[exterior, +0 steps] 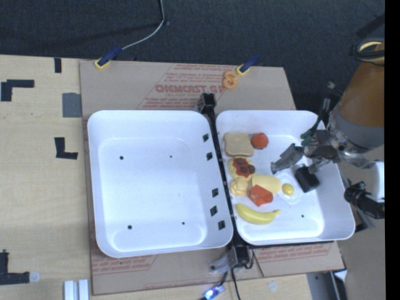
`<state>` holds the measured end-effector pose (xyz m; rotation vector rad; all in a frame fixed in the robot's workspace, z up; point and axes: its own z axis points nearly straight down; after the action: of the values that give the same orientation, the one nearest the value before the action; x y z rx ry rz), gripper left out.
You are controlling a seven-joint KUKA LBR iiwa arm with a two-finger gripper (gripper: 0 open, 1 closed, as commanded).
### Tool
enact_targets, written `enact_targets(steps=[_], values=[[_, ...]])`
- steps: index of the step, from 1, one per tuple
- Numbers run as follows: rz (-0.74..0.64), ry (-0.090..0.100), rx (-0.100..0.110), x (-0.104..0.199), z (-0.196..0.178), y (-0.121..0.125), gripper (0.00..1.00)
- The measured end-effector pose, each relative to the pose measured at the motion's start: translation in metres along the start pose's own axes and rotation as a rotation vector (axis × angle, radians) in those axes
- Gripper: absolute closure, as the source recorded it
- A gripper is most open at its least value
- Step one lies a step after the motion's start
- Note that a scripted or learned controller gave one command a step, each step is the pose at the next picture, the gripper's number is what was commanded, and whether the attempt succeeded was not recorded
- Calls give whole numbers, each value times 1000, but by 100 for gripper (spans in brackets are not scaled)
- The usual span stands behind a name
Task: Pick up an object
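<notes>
Pale counter (pixel 37 186) with two bins; toys bunched at centre-right of frame in the right bin (pixel 312 233): bread (pixel 238 144), tomato (pixel 260 140), banana (pixel 256 214). Hand (pixel 299 165) spread, pinching nothing (just right of the pile). Nothing lifted yet; whole pick left.
</notes>
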<state>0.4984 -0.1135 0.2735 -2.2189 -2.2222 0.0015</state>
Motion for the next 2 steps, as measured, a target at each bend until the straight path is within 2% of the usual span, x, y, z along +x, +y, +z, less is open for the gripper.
enact_targets(steps=[1,2], values=[[0,4,16,20,162,-19,0],[-1,3,1,-8,188,32,0]])
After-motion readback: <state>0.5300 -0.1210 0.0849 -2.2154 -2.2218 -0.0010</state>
